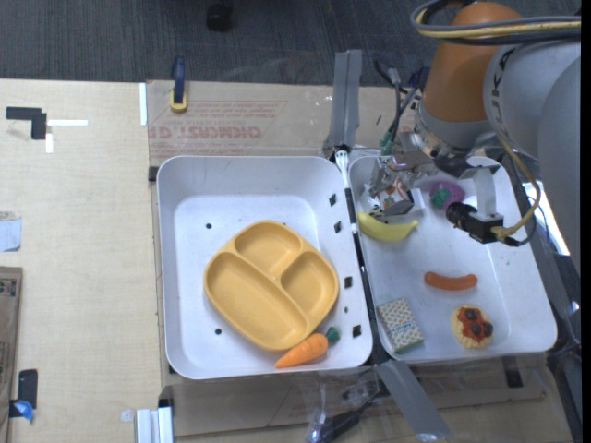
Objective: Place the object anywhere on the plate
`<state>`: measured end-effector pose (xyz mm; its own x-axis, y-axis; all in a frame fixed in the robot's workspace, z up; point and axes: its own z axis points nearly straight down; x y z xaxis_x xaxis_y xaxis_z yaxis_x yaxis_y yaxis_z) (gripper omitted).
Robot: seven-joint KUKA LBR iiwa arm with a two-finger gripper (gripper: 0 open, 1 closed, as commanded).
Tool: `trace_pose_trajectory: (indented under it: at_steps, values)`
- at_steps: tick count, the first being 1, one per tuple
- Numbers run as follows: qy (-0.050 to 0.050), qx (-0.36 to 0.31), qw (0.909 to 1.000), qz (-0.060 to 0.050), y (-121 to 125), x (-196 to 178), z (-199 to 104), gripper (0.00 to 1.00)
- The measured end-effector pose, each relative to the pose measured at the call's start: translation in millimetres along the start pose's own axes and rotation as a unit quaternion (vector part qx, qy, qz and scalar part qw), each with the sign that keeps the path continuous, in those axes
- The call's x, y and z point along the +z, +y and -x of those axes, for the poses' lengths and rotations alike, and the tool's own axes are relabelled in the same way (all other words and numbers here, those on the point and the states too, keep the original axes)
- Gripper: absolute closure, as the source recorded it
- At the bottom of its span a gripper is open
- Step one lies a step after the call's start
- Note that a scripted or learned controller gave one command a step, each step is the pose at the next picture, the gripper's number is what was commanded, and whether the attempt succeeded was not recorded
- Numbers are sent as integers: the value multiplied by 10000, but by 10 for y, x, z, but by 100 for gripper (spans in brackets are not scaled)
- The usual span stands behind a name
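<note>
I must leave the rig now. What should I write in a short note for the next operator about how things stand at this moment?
Tool: low in the right bin, at its upper left corner, right over the banana. It is not clear from the view whether it holds anything.
Plate: yellow, three compartments, in the left bin, nothing on it.
Carrot: in the left bin, beside the plate's lower edge, not on it.
Right bin also holds a sausage, a small pizza, a patterned box and a purple-green item partly behind the arm.
Done: nothing placed yet.
Left: grasp an object, carry it left, set it on the plate.
</note>
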<state>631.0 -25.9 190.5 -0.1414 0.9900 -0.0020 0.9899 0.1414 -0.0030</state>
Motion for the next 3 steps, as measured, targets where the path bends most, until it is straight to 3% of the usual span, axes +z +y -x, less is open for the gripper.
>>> trace_pose_trajectory:
  at_steps: [1,2,3]
  values:
    - [6,-246,9997,-1,-220,-25,-958,100]
    - [3,-635,9980,-4,-294,-77,-1336,100]
    - [3,-376,9993,6,-200,-167,-1600,100]
